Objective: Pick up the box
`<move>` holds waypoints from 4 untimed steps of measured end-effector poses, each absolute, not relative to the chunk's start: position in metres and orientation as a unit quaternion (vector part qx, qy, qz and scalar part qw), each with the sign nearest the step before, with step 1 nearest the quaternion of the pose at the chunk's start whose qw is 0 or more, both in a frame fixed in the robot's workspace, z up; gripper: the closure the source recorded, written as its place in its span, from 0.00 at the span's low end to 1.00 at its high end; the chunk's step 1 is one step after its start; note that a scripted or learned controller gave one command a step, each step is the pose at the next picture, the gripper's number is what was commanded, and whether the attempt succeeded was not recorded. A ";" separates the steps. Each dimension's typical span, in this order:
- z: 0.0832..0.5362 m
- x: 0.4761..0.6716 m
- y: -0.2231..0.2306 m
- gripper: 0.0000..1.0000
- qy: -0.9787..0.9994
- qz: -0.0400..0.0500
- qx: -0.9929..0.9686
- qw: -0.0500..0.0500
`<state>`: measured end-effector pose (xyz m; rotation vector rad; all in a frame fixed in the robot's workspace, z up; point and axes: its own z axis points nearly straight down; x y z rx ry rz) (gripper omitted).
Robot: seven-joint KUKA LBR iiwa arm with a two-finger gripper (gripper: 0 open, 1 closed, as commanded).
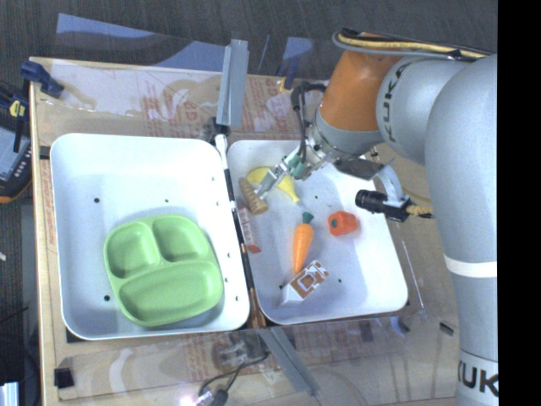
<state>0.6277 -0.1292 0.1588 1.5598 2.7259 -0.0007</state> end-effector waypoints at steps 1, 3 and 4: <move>0.099 0.585 -0.115 0.00 0.841 -0.002 0.541 0.001; 0.109 0.586 -0.113 0.00 0.843 -0.002 0.538 0.001; 0.093 0.557 -0.116 0.00 0.793 -0.002 0.609 0.002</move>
